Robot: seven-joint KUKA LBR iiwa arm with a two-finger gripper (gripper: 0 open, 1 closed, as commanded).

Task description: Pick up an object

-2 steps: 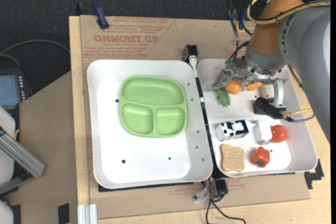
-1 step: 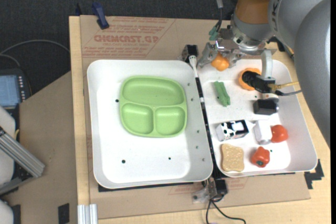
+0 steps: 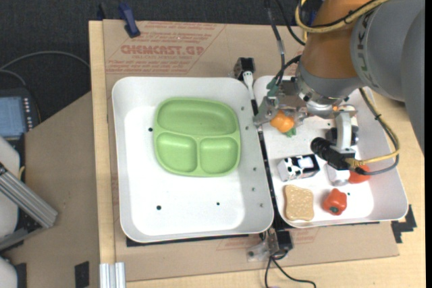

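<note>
The small orange toy lies at the far left corner of the right bin, close against the bin's left wall, directly under the gripper. Whether the gripper is spread or closed, or has the toy at all, I cannot tell; the wrist hides it. The likely trouble: with the toy so near the wall, a grasp could foul on the rim or nudge the toy aside. The black-and-white toy, toast slice and red pepper lie nearer.
</note>
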